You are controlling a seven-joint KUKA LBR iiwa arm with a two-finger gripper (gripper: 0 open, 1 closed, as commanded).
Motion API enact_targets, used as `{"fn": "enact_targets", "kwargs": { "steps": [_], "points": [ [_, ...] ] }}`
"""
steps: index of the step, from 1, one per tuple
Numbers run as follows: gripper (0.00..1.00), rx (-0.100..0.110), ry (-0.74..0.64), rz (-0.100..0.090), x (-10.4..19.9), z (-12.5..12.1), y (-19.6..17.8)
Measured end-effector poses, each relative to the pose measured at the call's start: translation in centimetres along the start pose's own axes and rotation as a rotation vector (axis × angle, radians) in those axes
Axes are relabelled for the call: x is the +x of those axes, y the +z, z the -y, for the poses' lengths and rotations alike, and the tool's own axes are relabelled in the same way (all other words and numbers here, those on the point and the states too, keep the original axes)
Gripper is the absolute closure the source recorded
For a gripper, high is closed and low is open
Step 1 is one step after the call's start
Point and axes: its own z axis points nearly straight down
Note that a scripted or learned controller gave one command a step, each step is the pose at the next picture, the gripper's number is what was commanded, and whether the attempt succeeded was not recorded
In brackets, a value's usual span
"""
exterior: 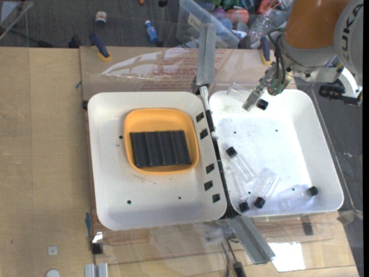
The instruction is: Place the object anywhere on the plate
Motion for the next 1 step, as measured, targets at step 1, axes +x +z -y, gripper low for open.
{"fn": "enact_targets", "kwargs": {
  "steps": [1],
  "points": [
    [1.00, 0.000, -0.059, 0.000, 1.23, 0.32, -0.60]
  ]
}}
